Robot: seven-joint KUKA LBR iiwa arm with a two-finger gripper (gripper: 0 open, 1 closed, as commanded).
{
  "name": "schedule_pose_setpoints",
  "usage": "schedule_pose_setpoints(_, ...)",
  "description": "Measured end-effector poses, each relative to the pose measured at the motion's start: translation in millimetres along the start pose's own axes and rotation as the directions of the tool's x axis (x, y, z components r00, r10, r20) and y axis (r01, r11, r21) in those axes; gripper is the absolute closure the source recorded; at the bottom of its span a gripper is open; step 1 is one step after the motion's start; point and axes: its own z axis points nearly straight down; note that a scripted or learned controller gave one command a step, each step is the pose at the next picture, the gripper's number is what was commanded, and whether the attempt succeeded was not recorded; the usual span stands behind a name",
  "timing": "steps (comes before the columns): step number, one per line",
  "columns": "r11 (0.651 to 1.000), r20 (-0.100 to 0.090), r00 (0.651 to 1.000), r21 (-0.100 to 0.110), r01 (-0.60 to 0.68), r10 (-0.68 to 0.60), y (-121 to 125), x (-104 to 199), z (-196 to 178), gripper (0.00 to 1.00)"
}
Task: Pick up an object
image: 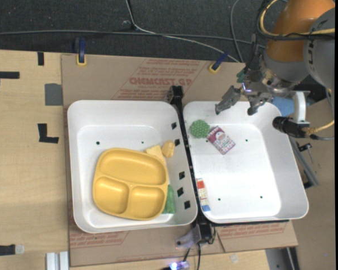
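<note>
My gripper (239, 106) hangs open over the back edge of the right bin (270, 201), its two dark fingers spread with nothing between them. Below and left of it lie a green round object (199, 129) and a small red and white packet (221, 140), side by side on the bin floor. A thin red, white and blue item (202, 194) rests against the right bin's left wall. In the left bin (84, 122) sits a yellow divided tray (130, 183), with a pale yellow piece (161, 149) at its back corner and a green object (170, 201) at its right side.
Both bins stand on a brown cardboard sheet (152, 80) clamped at the back. A black divider clip (175, 96) sits between the bins. Cables run across the dark backdrop behind the bench.
</note>
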Motion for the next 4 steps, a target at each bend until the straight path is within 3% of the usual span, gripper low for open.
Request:
schedule_pose_setpoints(1, 1.000, 0.001, 1.000, -0.013, 0.003, -0.003, 2, 0, -8, 0.00)
schedule_pose_setpoints(2, 1.000, 0.002, 1.000, -0.008, 0.002, -0.002, 4, 6, 38, 0.00)
schedule_pose_setpoints(4, 1.000, 0.003, 1.000, -0.010, 0.002, -0.001, 1, -11, 138, 0.00)
